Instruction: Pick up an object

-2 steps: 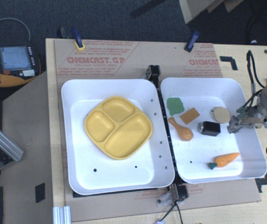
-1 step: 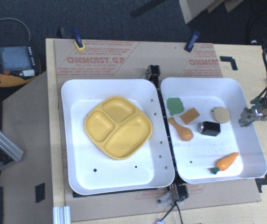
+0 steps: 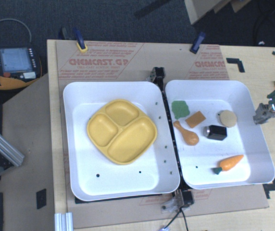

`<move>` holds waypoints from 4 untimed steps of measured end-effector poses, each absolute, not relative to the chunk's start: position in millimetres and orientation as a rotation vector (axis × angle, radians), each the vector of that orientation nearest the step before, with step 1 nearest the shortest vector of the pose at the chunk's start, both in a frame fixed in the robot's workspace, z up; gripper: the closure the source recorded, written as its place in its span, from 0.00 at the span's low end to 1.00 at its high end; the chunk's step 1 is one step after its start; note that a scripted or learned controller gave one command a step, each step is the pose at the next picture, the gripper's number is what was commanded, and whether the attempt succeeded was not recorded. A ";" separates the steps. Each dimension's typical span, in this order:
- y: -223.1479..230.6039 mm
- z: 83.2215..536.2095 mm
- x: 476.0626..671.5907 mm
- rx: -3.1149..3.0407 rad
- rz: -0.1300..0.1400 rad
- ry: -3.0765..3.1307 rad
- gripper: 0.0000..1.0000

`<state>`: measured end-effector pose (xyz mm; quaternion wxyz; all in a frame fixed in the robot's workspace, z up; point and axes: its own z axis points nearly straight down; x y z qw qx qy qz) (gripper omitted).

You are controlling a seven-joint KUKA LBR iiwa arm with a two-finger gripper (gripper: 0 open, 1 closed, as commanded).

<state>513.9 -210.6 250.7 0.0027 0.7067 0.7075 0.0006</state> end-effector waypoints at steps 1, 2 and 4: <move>-167.7 252.8 510.6 2.221 0.000 2.224 1.00; -122.3 255.8 509.9 2.218 0.000 2.228 1.00; -20.2 246.3 507.1 2.220 -0.002 2.227 1.00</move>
